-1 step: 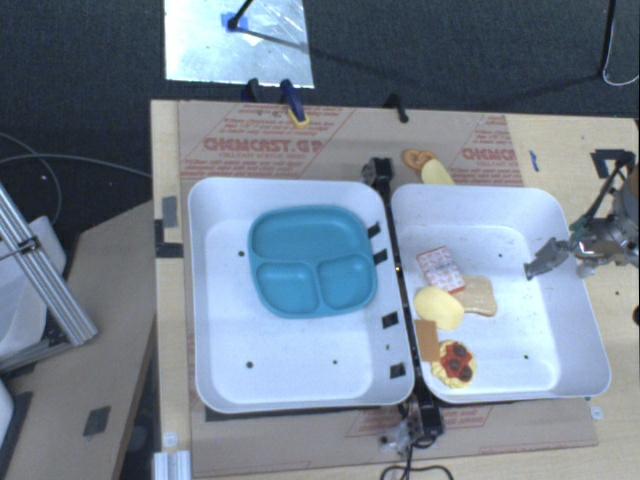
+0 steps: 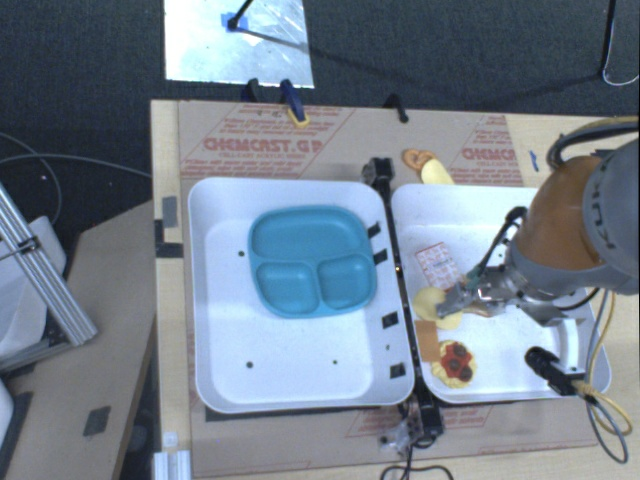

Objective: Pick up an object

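Surface (image 2: 330, 133): a big flat brown board is carrying two white bins side by side.
Left bin (image 2: 225, 368): it is lying well off to the left of the end effector, and it is holding a blue tray.
Blue tray (image 2: 310, 260): it is sitting far to the left of the end effector, with three dips in it. It looks stiff and wide, so it is likely hard to pinch.
Right bin (image 2: 500, 200): the end effector is hanging over this one, and small toy foods are lying inside it.
Arm (image 2: 585, 223): grey and orange, it is reaching in from the right side.
End effector (image 2: 462, 300): it is pointing left and down, right at a pale yellow piece. I cannot tell how wide it is standing, or whether it is gripping anything.
Pale yellow piece (image 2: 430, 303): it is lying just at the tip of the end effector, maybe touching it. It looks small, light and smooth, so it may slip. Pinching across its middle seems best.
Red round toy (image 2: 456, 360): it is sitting just below the end effector.
Pink card (image 2: 436, 262): it is lying just above the end effector. It looks thin and flat, so it is likely tricky to lift.
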